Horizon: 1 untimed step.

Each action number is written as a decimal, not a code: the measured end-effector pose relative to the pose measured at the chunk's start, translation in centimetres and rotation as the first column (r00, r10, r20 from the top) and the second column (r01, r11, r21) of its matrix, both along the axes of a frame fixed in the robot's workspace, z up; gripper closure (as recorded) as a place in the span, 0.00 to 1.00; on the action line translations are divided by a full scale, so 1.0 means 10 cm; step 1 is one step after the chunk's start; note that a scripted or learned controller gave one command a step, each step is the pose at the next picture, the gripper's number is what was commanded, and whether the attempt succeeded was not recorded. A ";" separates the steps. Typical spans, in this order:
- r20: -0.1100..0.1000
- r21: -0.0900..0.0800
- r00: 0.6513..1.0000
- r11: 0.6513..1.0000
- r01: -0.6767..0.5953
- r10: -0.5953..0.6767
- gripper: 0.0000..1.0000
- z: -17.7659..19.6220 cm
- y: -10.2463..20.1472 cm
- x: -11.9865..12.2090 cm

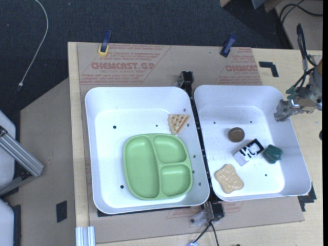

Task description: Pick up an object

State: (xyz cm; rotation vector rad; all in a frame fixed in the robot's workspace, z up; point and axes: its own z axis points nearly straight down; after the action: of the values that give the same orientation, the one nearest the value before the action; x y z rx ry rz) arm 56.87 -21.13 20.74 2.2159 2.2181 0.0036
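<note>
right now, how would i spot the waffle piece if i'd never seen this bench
Look in the left bin, which holds a green plate. Just past the plate's far right corner lies the waffle piece, a small tan triangle with a grid pattern, the only loose item in that bin.

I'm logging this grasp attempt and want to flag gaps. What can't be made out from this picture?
- Gripper, camera view: too small and blurred at the right bin's rim to read its state.
- Arm: cut off by the picture's right edge.
- Black-and-white box: its markings are too small to read.
- Dark green object: too small to identify.
</note>
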 end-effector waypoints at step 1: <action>-0.008 0.005 1.000 1.000 -0.003 0.003 1.00 -0.08 0.53 -0.10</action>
State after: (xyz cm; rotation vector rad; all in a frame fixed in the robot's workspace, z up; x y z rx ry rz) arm 55.92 -15.83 19.92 2.2188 2.2286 0.0006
